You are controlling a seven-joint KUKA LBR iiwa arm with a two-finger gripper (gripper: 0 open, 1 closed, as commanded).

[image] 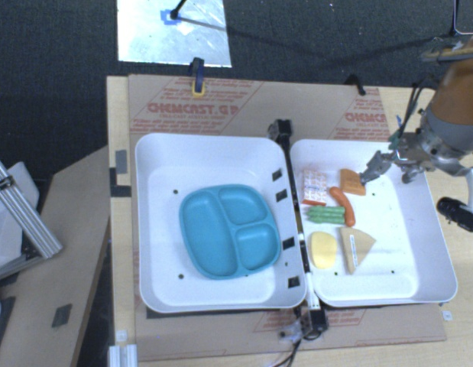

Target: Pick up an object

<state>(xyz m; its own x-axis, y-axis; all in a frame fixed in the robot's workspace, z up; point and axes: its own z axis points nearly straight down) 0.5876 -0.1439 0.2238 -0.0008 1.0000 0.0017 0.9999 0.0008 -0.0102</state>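
Note:
The right bin (419, 228) holds several toy foods near its left side. They are a pink-and-white packet (314, 183), an orange wedge (352, 181), a red sausage (342, 205), green beans (325, 215), a yellow round piece (323, 249) and a tan cheese wedge (357, 247). My gripper (390, 172) hangs over the bin's far right part, just right of the orange wedge. Its fingers are spread open with nothing between them, and the left fingertip (371, 171) reaches close to the orange wedge.
The left bin (160, 167) holds a blue three-compartment plate (227, 229). A black divider with clips (291, 205) runs between the bins. The arm's orange band and grey wrist (454, 117) stand over the right bin's far right corner.

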